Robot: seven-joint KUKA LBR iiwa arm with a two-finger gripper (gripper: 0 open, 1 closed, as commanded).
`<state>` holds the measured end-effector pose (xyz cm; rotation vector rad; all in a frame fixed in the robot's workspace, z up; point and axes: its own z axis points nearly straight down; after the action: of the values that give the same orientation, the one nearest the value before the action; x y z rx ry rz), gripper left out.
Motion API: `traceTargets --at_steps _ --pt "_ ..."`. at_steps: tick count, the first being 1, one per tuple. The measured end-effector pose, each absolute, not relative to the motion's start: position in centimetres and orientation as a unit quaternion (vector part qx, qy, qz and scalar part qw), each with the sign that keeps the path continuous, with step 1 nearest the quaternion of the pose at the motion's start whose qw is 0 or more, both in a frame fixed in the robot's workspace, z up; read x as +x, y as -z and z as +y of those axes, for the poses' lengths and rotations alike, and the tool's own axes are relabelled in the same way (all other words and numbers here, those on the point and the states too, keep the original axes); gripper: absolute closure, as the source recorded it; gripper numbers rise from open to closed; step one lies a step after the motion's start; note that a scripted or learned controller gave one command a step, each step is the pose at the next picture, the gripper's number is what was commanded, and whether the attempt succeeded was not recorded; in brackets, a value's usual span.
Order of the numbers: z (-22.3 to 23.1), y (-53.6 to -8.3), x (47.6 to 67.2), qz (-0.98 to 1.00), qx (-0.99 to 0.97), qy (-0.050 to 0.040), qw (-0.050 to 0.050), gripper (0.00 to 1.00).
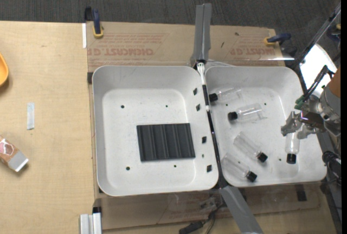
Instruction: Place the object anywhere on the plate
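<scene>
I am hanging my gripper (297,125) over the right bin's (260,73) right edge, unable to tell its state, with a clear vial (291,147) lying just below it, long axis toward the near edge, and the dark plate (165,141) sitting well left in the left bin (108,119).

We saw two smooth, matt white plastic bins (108,119), a ribbed matt dark-grey rectangular plate (165,141), glossy clear plastic vials with black caps (246,114), and a light wood-look tabletop (43,65).
</scene>
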<state>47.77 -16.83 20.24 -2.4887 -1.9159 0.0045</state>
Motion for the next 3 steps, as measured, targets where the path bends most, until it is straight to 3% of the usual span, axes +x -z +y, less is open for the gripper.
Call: traceTargets --at_steps 1,3 --pt "-11.0 -27.3 47.8 -0.637 -0.771 -0.0015 0.000 1.00" --pt "-2.6 -29.9 47.9 -0.802 -0.598 -0.0008 0.000 1.00"
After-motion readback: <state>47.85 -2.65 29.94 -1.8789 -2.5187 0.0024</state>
